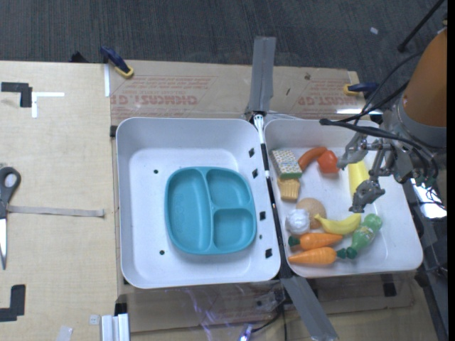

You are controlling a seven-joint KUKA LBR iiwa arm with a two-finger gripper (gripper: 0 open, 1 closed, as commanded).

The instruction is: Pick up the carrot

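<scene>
Two orange carrots with green tops lie side by side at the front of the right bin [409, 258]: one carrot [320, 240] and, just in front of it, a second carrot [313, 256]. My gripper [360, 172] hangs over the bin's right half, behind the carrots and apart from them. Its fingers [367, 192] stand open, and a yellow toy piece [357, 176] lies on the bin floor in the gap between them. Nothing is held.
Around the carrots lie a banana [340, 224], a green vegetable [365, 233], a white garlic bulb [297, 222], a tan bun [311, 207], a red tomato [328, 163] and a cracker [286, 161]. The left bin [135, 190] holds a blue divided plate [211, 209].
</scene>
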